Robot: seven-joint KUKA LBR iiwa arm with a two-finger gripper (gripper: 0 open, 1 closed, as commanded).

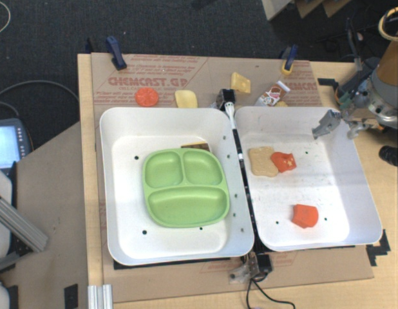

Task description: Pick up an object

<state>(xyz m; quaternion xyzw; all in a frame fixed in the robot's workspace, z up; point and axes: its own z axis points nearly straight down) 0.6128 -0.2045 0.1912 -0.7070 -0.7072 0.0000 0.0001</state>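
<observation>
- Three candidates sit in the right bin (360,192): a tan bread-like slice (262,161) up near its left wall, a red tomato-like piece (284,161) touching that slice's right edge, and an orange-red chunk (305,215) alone, lower down toward the front.
- None of the three is lifted; all lie flat on the bin floor.
- The gripper (339,123) hovers over the right bin's upper right corner, well apart from all three pieces, and nothing sits between its fingers.
- Its two grey fingers (324,125) look spread apart, one pointing left, the other lower right; so it reads as open-handed.
- Over in the left bin (115,172): one green divided plate (185,187) with three compartments, lying centred.
- One brown item (196,147) peeks out just behind the plate's far rim; too hidden to name.
- Behind the bins on the cardboard sheet (160,76): one red disc (147,97), one pale yellow piece (185,99), one yellow cheese-like wedge (240,82) and one small printed packet (272,95).
- Two blue clamps (115,52) pin the sheet's far edge, one at the left, one toward the right.
</observation>
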